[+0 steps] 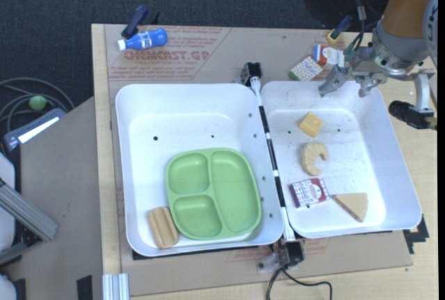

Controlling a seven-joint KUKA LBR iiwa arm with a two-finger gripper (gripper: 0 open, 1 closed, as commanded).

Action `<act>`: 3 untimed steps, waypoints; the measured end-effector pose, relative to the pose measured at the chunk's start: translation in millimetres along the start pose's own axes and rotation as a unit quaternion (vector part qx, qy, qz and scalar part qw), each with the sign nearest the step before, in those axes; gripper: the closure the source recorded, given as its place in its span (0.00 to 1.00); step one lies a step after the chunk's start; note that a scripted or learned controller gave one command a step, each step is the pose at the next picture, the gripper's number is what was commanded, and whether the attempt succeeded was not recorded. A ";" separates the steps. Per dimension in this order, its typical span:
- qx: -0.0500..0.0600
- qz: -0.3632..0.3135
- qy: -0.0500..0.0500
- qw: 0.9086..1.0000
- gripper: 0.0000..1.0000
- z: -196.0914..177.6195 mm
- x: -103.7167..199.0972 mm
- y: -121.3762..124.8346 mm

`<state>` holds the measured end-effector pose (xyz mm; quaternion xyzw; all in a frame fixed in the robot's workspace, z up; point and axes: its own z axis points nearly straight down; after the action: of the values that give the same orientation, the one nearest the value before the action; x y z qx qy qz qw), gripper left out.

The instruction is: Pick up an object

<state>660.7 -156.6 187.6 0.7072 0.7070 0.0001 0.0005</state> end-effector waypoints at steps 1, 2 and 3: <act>0.001 0.000 0.000 1.000 0.00 53.9 20.3 -92.4; 0.002 -0.001 0.001 1.000 0.00 103.5 62.9 -110.8; 0.000 0.000 0.000 1.000 1.00 93.2 62.3 -110.2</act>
<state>550.6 -94.3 94.3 0.7073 0.7070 0.0002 0.0000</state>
